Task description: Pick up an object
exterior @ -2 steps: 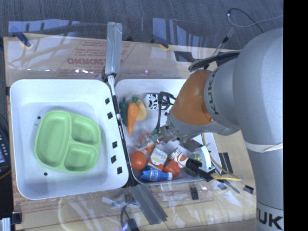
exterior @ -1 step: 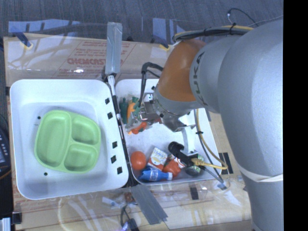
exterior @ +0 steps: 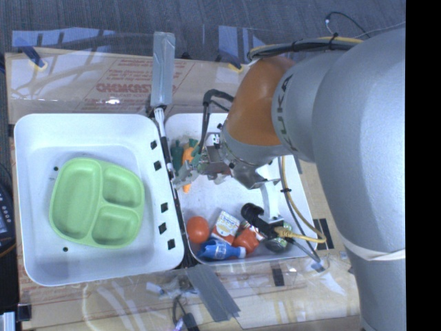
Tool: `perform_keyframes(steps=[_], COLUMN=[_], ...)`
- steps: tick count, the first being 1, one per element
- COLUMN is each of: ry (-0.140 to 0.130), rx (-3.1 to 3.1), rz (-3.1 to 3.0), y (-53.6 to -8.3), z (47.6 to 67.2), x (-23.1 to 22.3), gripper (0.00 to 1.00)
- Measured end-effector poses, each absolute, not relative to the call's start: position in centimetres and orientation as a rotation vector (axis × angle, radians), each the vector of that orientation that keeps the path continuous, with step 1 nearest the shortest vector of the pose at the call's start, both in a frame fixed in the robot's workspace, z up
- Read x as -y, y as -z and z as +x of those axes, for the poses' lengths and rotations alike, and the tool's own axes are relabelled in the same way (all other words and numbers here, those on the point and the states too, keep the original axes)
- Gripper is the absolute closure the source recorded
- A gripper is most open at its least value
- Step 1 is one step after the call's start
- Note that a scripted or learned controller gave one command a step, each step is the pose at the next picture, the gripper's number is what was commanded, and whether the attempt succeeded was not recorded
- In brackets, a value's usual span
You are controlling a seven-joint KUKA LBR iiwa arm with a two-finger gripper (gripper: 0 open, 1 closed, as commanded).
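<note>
As the bulky grey arm (exterior: 344,116) reaches in from the right, its smooth orange band (exterior: 258,109) bends down over the right shallow white plastic bin (exterior: 207,202), and the gripper (exterior: 196,165) hangs low at that bin's upper-left part, close to the wall shared with the neighbouring bin. Whether the gripper is clenched, released or grasping anything cannot be told from this angle. Just beside it, towards the bin's upper-left corner, sit some small green and orange pieces (exterior: 185,150), too crowded to make out. The other loose things are clustered along the near edge of the same bin, well apart from the gripper: a round glossy orange ball (exterior: 198,229), a small white-and-orange carton (exterior: 226,223) next to it, a red-orange rounded piece (exterior: 246,241), and a blue plastic bottle (exterior: 220,252) lying on its side in front of them. The left shallow white plastic bin (exterior: 41,136) holds a pale green, matte plastic plate (exterior: 96,202) with three moulded compartments, lying flat.
</note>
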State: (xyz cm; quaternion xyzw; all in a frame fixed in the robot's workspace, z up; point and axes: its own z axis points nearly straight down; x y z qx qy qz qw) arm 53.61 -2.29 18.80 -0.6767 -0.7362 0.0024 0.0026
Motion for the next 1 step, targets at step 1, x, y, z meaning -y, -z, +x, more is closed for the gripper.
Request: perform_keyframes(steps=[1], ry=[-0.01], rx=[2.208], rz=[-2.228], y=[-18.71], z=[61.87], x=[4.65], gripper=[0.0])
